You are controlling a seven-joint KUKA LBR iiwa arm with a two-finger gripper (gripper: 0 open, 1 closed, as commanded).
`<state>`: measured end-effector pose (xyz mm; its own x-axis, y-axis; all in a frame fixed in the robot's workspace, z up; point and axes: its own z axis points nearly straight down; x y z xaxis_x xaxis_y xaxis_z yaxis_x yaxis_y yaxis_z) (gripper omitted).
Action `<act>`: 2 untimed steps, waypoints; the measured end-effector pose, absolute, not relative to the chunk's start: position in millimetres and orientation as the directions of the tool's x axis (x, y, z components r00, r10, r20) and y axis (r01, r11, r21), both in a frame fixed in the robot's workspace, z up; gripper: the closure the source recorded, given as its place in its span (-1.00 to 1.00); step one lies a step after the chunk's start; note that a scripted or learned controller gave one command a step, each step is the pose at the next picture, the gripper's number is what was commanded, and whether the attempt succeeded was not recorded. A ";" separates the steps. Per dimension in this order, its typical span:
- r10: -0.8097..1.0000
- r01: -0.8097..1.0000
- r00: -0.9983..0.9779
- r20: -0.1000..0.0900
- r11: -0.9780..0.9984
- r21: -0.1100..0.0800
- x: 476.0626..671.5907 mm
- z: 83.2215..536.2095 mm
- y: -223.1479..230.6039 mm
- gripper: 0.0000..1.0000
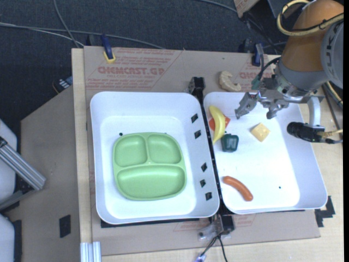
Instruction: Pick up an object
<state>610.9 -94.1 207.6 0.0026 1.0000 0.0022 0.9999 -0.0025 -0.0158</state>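
Bench w/ right bin: gripper fingers spread, holding nothing, over back edge.

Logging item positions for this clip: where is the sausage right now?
The sausage lies in the right bin, near its front edge, below the green pepper and well clear of the gripper.

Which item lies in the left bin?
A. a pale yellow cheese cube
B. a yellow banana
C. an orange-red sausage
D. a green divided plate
D: the green divided plate sits alone in the left bin, while the banana, sausage and cheese cube all lie in the right bin.
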 end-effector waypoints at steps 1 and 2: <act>1.000 1.000 0.000 0.001 0.000 -0.002 613.8 215.5 -93.9 -1.00; 1.000 1.000 0.001 0.002 -0.001 -0.008 606.0 155.1 -93.6 -1.00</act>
